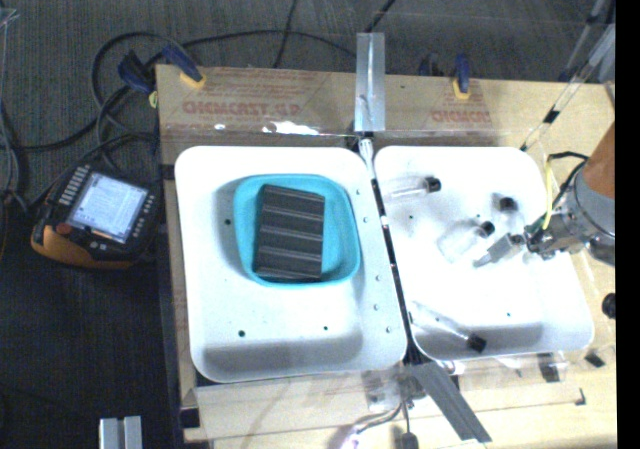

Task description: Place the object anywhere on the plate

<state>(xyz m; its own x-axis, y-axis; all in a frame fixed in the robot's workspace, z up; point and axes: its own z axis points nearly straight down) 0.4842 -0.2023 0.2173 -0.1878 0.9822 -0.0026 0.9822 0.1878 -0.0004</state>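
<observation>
Two white bins (200, 337): one blue plate (345, 237) bearing one dark ridged block (290, 230); gripper (497, 252) state unclear.

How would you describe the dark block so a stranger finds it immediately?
Look in the left shallow white bin. A turquoise rounded plate lies in it, and the dark grey ridged rectangular block rests on that plate. Nothing else there is dark, large and ribbed.

dark ribbed block (291, 231), flat on blue plate (345, 237), left bin
</observation>
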